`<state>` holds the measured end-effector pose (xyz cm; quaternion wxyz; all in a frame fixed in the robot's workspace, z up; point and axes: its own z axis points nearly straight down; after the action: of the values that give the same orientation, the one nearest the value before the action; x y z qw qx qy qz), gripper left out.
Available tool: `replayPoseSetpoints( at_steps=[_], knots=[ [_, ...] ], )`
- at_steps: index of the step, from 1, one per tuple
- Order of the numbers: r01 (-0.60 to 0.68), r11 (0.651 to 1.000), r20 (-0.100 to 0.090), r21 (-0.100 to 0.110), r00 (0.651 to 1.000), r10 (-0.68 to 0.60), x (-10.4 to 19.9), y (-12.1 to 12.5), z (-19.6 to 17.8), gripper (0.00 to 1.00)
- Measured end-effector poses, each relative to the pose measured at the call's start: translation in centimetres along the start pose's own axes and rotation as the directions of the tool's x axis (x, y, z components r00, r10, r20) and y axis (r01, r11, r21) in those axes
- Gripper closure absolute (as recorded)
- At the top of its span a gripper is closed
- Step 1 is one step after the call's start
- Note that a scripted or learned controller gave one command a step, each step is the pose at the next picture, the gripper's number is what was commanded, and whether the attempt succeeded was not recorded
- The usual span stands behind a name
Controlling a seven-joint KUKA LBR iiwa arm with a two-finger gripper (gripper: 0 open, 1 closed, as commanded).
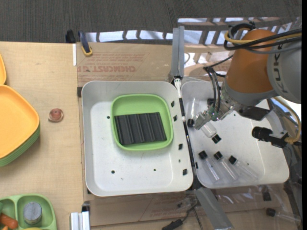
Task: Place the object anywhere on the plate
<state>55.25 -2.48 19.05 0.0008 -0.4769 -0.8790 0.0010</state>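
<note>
**End effector low over the right bin, plate in the left**

The grey arm with its orange band [252,61] is seen reaching in from the right, and the end effector [209,115] is positioned low over the near-left part of the right bin [268,174]. A clear tube with a black cap [210,132] lies just below the fingertips; whether it is gripped between the fingers or merely beneath them cannot be told, and the opening of the jaws cannot be judged either.

Several more clear tubes with black caps [224,163] are scattered across the floor of the right bin, lying flat and apart from one another.

The green plate [141,104] sits in the left bin [96,171], towards its far side. A dark ribbed slab [140,128] is laid across the middle of the plate, covering most of its inner surface.

On the worktop [57,71] to the left of the bins, stacked orange plates [17,123] are seen at the edge of the view, with a small reddish knob [56,114] just beside them. A green divided tray [26,212] is placed at the near-left corner.
</note>
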Motion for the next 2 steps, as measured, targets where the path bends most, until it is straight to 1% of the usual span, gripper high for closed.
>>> replayPoseSetpoints(
  at_steps=[1, 2],
  knots=[
    [0.04, 0.999, -0.001, 0.0, 0.999, -0.04, 1.1, -2.3, 0.0, 1.0],
    [0.118, 0.993, 0.001, -0.001, 0.993, -0.118, 2.6, 0.2, 0.0, 1.0]
  ],
)
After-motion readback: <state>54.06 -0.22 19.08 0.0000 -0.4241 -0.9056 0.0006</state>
